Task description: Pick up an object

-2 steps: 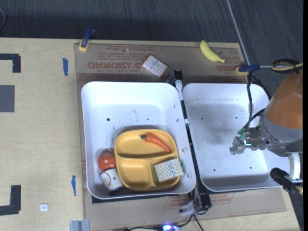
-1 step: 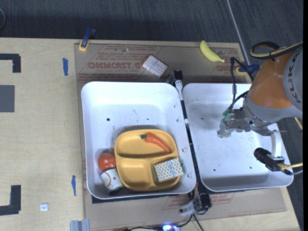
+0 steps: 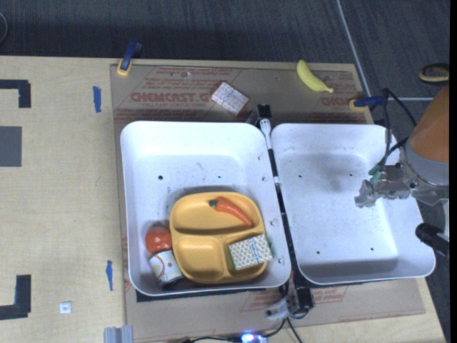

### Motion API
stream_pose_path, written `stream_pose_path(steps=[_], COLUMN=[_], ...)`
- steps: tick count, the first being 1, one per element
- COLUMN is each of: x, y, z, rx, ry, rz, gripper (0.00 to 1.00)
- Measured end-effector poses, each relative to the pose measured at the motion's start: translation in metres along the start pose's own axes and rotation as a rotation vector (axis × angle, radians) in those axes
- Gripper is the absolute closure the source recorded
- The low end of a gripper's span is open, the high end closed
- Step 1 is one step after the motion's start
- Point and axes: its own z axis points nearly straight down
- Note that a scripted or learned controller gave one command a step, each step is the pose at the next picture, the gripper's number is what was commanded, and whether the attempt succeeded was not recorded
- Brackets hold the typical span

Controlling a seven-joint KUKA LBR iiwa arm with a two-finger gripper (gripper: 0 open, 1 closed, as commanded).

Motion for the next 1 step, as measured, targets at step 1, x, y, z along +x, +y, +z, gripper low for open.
stream_pose_path(steps=[1], x=[0.0585], y=[-0.0264], z=[-0.0356], rx=[0.004], ry=[0.004], rz=[-0.002], gripper=[1.0])
